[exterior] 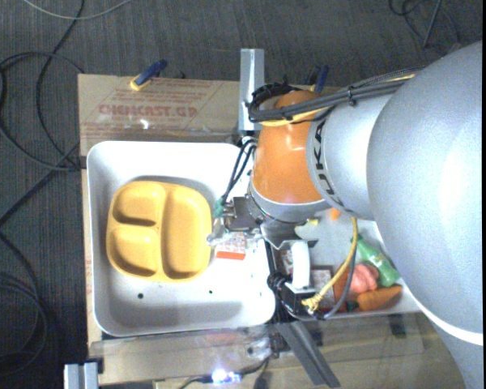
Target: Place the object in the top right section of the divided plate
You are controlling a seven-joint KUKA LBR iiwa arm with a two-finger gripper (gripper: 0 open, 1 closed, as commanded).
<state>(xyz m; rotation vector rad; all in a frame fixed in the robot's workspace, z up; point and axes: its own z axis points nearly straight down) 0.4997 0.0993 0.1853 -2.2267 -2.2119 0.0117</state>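
Grey metal fingers (227,235) hang low over the left bin (146,314); whether they are spread or pinched cannot be told. A small red-and-white object (231,252) lies just below them, and the yellow divided plate (158,229) sits immediately to their left.

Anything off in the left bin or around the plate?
Nothing spilled or damaged. The yellow divided plate lies flat in the left bin. A small red and white object sits just off its right rim, under the gripper.
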